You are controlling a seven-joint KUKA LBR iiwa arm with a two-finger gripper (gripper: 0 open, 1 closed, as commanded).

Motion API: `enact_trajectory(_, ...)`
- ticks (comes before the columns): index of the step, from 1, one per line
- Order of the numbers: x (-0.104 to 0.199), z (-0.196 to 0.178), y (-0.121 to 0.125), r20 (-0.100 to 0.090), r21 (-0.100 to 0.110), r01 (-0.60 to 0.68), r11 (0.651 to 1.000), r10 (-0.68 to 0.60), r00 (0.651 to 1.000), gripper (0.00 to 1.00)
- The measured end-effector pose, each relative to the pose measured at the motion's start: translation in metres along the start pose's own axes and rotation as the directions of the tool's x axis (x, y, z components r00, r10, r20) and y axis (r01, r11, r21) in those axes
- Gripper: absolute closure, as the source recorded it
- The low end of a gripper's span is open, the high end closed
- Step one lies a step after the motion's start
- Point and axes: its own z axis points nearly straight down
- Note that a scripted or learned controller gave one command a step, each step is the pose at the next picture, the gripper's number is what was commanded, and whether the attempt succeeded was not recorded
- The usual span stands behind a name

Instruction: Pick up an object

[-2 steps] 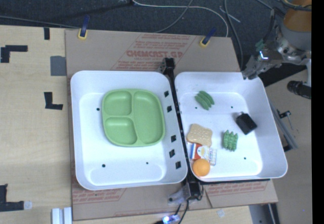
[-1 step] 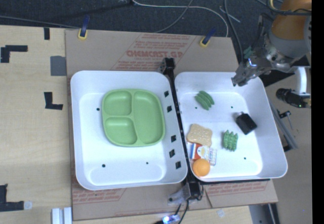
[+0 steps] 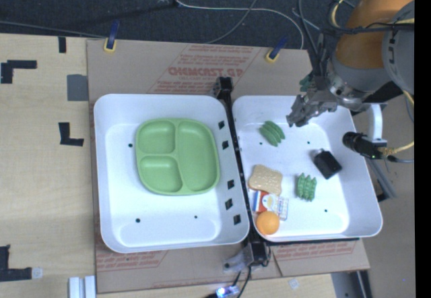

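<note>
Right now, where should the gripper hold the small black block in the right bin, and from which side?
Grip the black block across its short width, coming straight from above. It lies flat and slanted on the right bin floor, apart from other things, so the gripper likely must turn to match.

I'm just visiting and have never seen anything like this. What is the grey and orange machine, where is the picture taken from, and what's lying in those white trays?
It is a robot arm with a two-finger gripper for picking things up. One fixed camera looks down from above. The left bin holds a green divided plate. The right bin holds two green toy vegetables, a slice of bread, an orange and a small black block. The gripper hangs over the right bin's far side, with nothing visibly held.
</note>
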Motion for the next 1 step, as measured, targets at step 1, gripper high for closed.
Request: enact_trajectory(1,0.0524,0.0111,-0.0258,0.0,0.0,0.0,1.0,0.0,1.0,1.0)
